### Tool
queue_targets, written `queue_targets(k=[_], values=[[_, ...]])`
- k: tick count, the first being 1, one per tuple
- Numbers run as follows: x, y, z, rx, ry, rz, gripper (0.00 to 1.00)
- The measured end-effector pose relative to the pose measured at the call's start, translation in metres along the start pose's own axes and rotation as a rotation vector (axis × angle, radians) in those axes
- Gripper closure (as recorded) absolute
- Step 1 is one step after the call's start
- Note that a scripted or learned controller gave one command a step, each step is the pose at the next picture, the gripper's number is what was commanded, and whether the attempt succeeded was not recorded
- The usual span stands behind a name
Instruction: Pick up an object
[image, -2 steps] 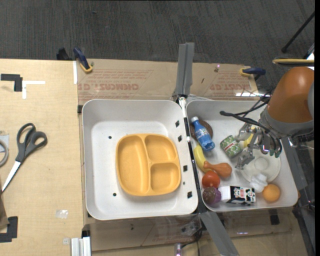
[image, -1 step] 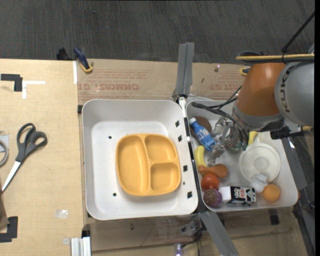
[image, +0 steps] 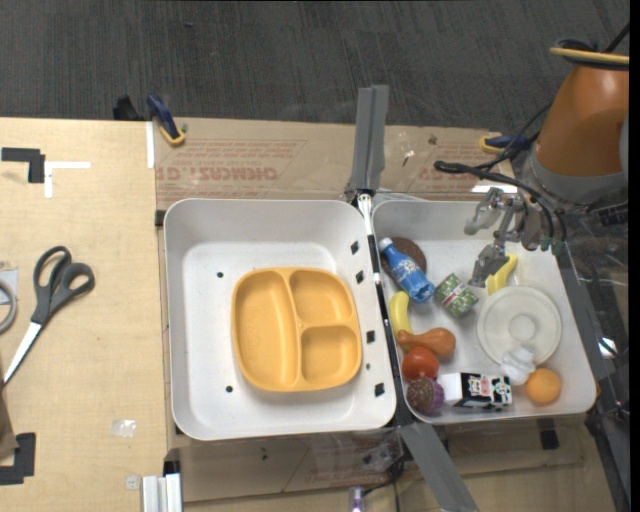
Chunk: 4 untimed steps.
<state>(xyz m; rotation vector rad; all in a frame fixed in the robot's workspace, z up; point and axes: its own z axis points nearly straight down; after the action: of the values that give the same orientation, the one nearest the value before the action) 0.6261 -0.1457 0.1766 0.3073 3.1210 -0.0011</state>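
Camera view. Two white bins side by side on the tabletop (image: 90, 400). Left bin (image: 195, 400) carries a yellow divided plate (image: 297, 328). Right bin (image: 575, 395) holds the clutter: blue bottle (image: 406, 273), banana (image: 400, 313), small green carton (image: 457, 295), white round lid (image: 518, 322), orange ball (image: 542, 386), tomato (image: 420, 363), purple fruit (image: 425, 396), black-and-white carton (image: 486, 390). Scissors (image: 45, 295) lie on the tabletop well to the left, apart from both bins.

Arm enters from the right; the tool (image: 494, 262) hangs low over the right bin's upper part, just above a small yellow piece (image: 503, 272) at the lid's upper edge. Whether the tool stands wide or narrow, I cannot tell; nothing is seen gripped.

Judgement: the step in hand is the descent onto a target, likeliest the yellow piece or the green carton beside it. To do it well: centre over one item alone, keep off the lid rim so the fingers do not land on it, descend straight, close only at the bin floor, then lift slowly and check the item comes with it.
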Motion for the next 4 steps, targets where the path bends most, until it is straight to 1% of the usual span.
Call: queue_targets(k=[1, 2, 3, 4], values=[[0.031, 0.040, 0.084, 0.000, 0.002, 0.098, 0.00], [0.037, -0.072, 0.081, 0.001, -0.002, 0.144, 0.00], [0.033, 0.027, 0.083, 0.000, 0.002, 0.331, 0.00], [0.062, 0.037, 0.084, 0.001, 0.003, 0.294, 0.00]])
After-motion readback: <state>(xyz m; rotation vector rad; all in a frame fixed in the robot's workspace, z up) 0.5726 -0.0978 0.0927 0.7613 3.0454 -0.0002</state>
